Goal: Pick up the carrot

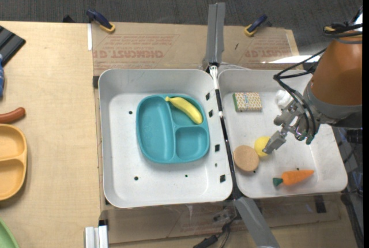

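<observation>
Carrot (294, 177) — gripper (270, 147) nr lemon (260, 143).

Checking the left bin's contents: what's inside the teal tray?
A banana lies across the teal tray's upper edge and divider. The tray surface under the banana is covered.

We see the carrot (295, 177) lying in the right bin (328, 186), near its front edge. Up and left of the carrot, the pincer (272, 146) hangs beside a yellow item (261, 144) and a tan disc (246, 158).
</observation>
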You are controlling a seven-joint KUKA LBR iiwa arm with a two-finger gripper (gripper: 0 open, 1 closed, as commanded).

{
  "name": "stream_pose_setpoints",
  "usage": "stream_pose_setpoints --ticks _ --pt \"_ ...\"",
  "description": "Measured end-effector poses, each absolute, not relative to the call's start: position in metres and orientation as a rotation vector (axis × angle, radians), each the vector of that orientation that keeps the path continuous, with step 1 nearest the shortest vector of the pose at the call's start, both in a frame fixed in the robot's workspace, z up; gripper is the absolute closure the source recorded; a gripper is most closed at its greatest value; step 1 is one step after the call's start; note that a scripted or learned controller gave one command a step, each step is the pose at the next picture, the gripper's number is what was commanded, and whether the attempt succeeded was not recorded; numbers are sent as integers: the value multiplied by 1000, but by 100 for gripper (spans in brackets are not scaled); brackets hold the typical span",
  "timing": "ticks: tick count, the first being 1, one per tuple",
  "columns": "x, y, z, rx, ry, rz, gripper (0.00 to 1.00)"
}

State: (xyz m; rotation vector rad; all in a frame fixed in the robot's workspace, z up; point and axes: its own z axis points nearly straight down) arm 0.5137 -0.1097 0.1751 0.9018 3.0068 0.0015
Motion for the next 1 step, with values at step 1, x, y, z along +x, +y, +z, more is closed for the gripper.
stream_pose_setpoints --ticks 1 --pt "478 -138 96 749 3051 2 0"
